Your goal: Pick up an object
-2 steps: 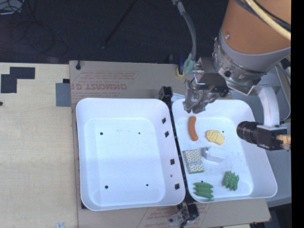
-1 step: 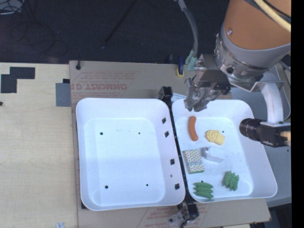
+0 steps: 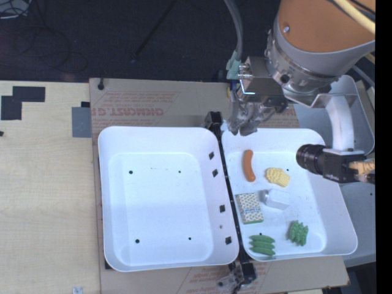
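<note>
Orange sausage (image 3: 248,165) lies just below your pincer (image 3: 245,126) in the picture, slightly to its right, near the top of the right bin (image 3: 343,225). Its long axis runs straight away from the pincer, toward the bin's near edge. Whether the pincer stands apart or together, you cannot tell.

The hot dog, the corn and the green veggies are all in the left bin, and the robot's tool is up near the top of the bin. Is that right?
Not quite. The camera view shows the hot dog, corn and green veggies in the right bin, not the left bin. The rest holds: the tool is near the top of the right bin.
</note>
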{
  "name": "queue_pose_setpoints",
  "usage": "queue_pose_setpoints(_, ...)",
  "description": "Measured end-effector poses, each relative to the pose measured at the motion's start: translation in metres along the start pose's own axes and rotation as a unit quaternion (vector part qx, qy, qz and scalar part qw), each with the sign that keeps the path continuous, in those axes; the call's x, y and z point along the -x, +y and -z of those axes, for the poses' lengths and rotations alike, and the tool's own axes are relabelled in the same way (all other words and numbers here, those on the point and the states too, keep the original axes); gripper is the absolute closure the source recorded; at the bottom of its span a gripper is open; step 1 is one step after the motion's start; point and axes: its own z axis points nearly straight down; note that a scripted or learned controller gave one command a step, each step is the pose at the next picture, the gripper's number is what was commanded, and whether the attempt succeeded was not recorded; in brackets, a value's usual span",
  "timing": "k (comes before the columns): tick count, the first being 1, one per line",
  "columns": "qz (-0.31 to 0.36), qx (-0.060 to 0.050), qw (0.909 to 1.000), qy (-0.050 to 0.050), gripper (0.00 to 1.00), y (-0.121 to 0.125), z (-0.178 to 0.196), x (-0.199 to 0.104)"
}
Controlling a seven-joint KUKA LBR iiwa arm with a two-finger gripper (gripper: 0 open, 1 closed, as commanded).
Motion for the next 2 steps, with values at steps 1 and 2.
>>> queue_pose_setpoints(1, 0.002, -0.003, 1.0000, -0.001, 1.00, 0.0002, 0.0084, 0.0001)
queue_pose_setpoints(2, 0.005, -0.005, 1.0000, -0.001, 1.00, 0.0005, 0.0176, -0.0004)
